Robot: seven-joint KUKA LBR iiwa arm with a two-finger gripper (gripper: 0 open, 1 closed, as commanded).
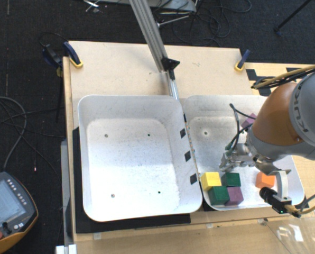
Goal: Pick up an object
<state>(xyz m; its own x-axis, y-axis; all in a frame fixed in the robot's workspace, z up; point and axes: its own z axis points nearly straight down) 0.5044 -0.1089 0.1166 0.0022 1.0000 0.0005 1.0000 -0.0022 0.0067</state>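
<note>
We see the arm (287,120) reaching in from the right of the frame, and its end effector (232,162) hangs low over the right bin (210,115), in the lower right part of the picture. It is just above the cluster of blocks, near the upper edge of the small green block (232,179). We cannot tell from this view how the end effector is set, because the wrist and some cables cover it and the detail is too small.

The task's objects lie in the right bin, near its lower rim. A yellow block (211,180) sits at the left of the cluster, touching a dark green block (218,195) below it. A purple block (235,196) is just beside the dark green one, and the small green block is above the purple one. An orange block (265,181) lies a little apart, to the right, partly behind the arm. A pale pink thing (248,121) is visible higher in the bin, behind the arm, but we cannot say what it is.

The left bin (128,157) takes the middle of the frame, on the wooden counter (120,67).

In our judgement the task is not yet done. All the blocks appear to rest on the floor of the bin, and nothing is visibly lifted. We think the approach is mostly made, and the grasp itself and the lift are what is left. The blocks stand close together, so a clean grasp of one of them may be difficult.
</note>
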